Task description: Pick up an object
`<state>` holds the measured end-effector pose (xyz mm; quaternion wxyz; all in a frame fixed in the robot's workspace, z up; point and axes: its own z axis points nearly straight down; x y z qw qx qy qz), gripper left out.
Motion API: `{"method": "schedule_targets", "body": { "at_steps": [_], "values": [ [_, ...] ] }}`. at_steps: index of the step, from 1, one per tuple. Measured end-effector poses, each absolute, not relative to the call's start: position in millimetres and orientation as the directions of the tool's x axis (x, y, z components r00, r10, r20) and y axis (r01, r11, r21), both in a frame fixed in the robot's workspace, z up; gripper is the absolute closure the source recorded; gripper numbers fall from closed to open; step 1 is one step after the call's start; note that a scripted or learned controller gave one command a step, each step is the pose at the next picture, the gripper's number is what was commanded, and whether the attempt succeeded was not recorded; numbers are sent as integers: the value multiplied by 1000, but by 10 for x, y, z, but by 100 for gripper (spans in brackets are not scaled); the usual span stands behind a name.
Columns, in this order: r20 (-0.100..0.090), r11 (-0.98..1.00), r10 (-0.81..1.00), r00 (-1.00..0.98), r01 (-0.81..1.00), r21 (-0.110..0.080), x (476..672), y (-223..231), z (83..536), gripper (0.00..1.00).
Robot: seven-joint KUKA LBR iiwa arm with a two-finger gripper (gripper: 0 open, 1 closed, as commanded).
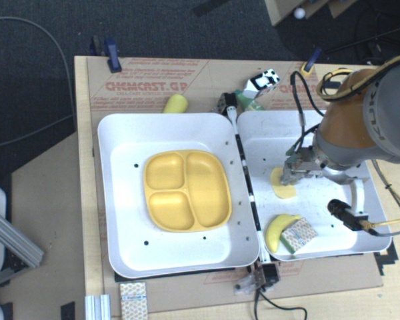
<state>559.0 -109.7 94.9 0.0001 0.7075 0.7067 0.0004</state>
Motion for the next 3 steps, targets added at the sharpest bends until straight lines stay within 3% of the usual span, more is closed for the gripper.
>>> {"method": "schedule_targets", "body": {
  "at_steps": [1,2,3],
  "values": [
    [1,-1,1000,1,1000,0,5589,-1096,948,0],
    [1,-1,1000,1,1000,-3,5491,-1044,842,0],
    [1,-1,1000,1,1000,1,5502,-1042,949,100]
  ]
}}
